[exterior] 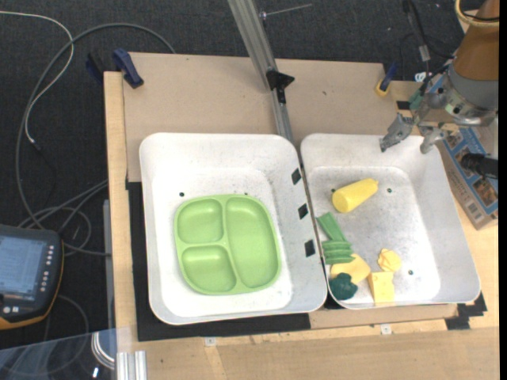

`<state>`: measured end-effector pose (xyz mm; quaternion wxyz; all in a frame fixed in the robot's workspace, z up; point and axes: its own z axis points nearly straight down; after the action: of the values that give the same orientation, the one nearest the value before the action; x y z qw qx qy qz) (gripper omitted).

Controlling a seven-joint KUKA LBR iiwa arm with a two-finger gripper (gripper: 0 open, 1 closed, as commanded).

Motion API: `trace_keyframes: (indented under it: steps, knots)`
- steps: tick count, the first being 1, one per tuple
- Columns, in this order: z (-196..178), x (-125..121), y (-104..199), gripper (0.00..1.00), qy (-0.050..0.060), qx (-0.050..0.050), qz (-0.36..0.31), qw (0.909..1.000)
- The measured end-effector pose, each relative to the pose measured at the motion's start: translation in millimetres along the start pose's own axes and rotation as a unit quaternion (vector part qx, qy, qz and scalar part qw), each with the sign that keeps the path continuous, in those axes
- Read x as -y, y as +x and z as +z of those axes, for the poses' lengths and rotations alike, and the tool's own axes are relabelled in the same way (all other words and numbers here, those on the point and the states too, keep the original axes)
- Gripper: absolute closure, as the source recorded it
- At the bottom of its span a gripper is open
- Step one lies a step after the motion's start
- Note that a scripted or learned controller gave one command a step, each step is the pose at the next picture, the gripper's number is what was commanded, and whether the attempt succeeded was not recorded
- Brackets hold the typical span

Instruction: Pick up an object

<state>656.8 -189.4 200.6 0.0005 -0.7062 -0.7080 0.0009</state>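
While the arm reaches in from the right side of the camera view, its jaws [412, 137] hang over the far right corner of the right bin [444, 236], spread apart with two grey fingers showing and nothing between them. Taking that right bin as the landmark, a yellow cylinder-shaped toy [354, 195] lies near its middle toward the far side, and this looks like the handiest thing to pick up. It sits toward the viewer and to the left of the jaws, clearly apart from them, with open white floor around it. Its long axis runs at a slant, the end nearer the jaws pointing up and right, so the jaws would likely need to close across its short width. Along the bin's left wall lies a green ridged piece [333, 238]. In the near left corner a dark green piece [344, 288] touches a yellow lump [354, 269]; a yellow block [383, 286] and a small yellow piece [389, 259] sit just beside them. Left of this bin, a second white bin [158, 165] holds a green divided plate [228, 244]. Both bins rest on the tabletop [206, 93].
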Motion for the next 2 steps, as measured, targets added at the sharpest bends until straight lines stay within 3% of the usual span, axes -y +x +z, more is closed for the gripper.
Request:
trace_keyframes:
  steps: [2]
  knots:
    - [0.0, 0.0, 0.0, 0.0, 0.0, 0.0, 0.0, 1.0]
